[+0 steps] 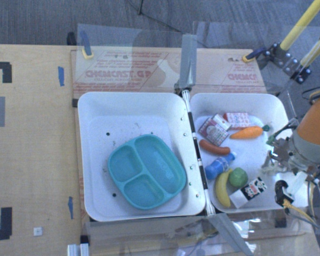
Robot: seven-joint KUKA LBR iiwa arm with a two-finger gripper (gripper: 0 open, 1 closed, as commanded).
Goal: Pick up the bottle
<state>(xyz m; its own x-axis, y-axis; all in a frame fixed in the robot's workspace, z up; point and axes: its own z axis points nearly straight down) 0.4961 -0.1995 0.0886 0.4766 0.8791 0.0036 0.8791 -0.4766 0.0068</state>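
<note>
A small blue bottle (218,166) with a white cap end lies on its side in the right bin (277,104), near that bin's left wall. It rests between a red sausage (214,147) above it and a banana (222,188) and a green round fruit (238,177) below it. My gripper (278,157) hangs over the right side of the same bin, well to the right of the bottle and apart from it. The arm's orange band (315,122) rises above it at the frame's right edge.
A carrot (247,133), a red-and-white pack (215,129), another pack (237,119) and a small cow-patterned carton (249,191) share the right bin. The left bin (96,111) holds a teal divided plate (146,170). Yellow poles (304,20) stand at the back right.
</note>
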